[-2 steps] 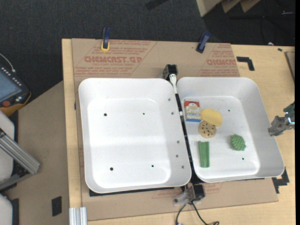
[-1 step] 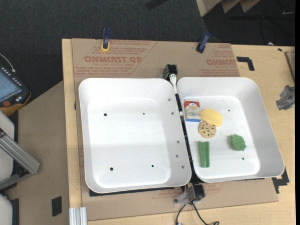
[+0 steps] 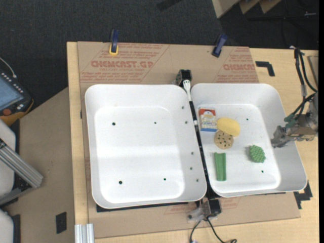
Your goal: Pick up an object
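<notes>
Two bins sit side by side on a board (image 3: 152, 59), touching along their inner rims. In the right bin (image 3: 268, 97), a box (image 3: 207, 119) lies near the inner rim, a lemon (image 3: 229, 126) just beside it, a cookie (image 3: 223, 139) touching the lemon's near side, a stick (image 3: 220, 166) in front of the cookie, and a ball (image 3: 256, 154) right of the stick. The gripper (image 3: 279, 137) is at this bin's right rim. The left bin (image 3: 96, 100) lies beside it.

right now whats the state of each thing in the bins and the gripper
small carton: lying flat, right bin, next to the lemon
yellow lemon: resting, touching the cookie
cookie: lying flat
green stick: lying flat, lengthwise
green knobbly ball: resting alone
gripper: over the right bin's right rim, holding nothing visible
left bin: nothing in it
</notes>
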### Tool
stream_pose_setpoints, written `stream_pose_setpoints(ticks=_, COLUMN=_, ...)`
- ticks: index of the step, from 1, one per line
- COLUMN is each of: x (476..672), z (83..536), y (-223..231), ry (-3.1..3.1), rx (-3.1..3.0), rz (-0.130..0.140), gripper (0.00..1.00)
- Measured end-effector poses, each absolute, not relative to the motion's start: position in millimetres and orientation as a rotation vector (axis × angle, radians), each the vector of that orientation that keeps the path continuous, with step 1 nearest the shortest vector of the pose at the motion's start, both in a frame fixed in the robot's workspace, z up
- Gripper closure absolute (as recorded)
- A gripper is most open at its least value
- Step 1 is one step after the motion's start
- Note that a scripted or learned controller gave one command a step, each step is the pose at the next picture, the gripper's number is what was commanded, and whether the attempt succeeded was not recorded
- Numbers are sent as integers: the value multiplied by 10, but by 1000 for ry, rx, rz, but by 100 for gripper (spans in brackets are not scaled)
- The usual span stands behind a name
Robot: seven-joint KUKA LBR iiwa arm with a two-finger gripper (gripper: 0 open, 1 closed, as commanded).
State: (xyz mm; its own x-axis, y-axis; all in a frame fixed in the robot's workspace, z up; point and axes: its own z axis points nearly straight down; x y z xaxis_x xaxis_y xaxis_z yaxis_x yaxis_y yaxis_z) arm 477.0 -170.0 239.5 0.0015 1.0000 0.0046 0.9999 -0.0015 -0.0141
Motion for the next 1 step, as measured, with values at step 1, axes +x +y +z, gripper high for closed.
stream_pose_setpoints(ticks=1, x=4785, z=2250, y=-2269, ry=-2217, rx=-2226, rz=2, gripper=100)
